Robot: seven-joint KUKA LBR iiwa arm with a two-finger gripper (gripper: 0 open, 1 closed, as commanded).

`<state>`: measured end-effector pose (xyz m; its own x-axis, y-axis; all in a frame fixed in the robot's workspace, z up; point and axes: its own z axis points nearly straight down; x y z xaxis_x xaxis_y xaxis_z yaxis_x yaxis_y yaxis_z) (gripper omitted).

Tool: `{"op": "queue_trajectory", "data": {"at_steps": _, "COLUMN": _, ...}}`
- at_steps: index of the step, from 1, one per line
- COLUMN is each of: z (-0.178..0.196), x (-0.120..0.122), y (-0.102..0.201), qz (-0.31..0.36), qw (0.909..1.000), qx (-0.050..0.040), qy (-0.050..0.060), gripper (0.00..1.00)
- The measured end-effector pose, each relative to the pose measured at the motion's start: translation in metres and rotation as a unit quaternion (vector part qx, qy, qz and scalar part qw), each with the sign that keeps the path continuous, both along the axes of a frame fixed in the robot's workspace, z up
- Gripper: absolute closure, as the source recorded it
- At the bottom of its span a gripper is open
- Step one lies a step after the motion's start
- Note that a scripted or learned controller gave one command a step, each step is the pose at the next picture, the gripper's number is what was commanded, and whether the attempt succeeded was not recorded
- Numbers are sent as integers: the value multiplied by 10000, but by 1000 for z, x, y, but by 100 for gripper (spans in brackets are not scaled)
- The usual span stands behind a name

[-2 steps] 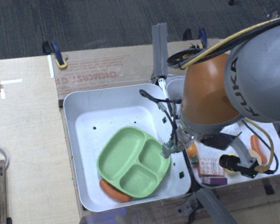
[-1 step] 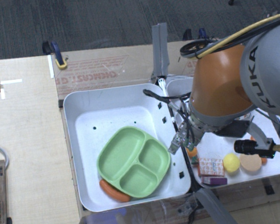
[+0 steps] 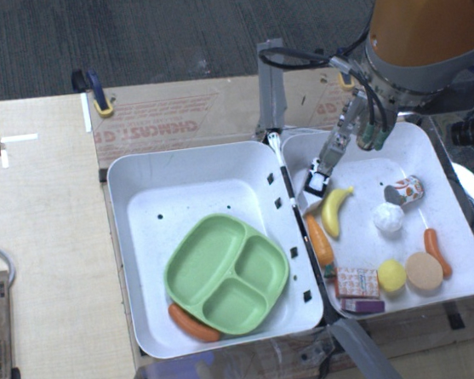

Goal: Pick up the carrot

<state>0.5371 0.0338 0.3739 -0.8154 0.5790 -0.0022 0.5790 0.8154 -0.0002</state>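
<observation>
The carrot is an orange tapered piece lying lengthwise against the left wall of the right bin, just left of a yellow banana. My gripper reaches down and to the left from the orange-banded wrist at the top right. Its tip hangs over the bin's near-left area, a little above the carrot's upper end and next to the banana's top. Nothing shows held at the tip.
The right bin also holds a white ball, a small can, a red-orange sausage, a lemon, a round bun and a small box. In the left bin lie a green divided plate and an orange sausage-like piece.
</observation>
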Motion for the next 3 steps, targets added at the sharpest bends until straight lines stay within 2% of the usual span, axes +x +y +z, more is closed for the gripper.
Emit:
{"op": "queue_trajectory", "data": {"at_steps": 1, "z": -67, "x": -9, "y": -60, "qz": 3307, "qw": 9438, "qx": 2, "qy": 4, "gripper": 100}}
{"op": "queue_trajectory", "data": {"at_steps": 2, "z": -170, "x": -25, "y": 2, "qz": 3651, "qw": 9309, "qx": 6, "qy": 5, "gripper": 100}}
{"op": "queue_trajectory", "data": {"at_steps": 3, "z": -182, "x": -34, "y": 46, "qz": 5089, "qw": 8608, "qx": 3, "qy": 0, "gripper": 100}}
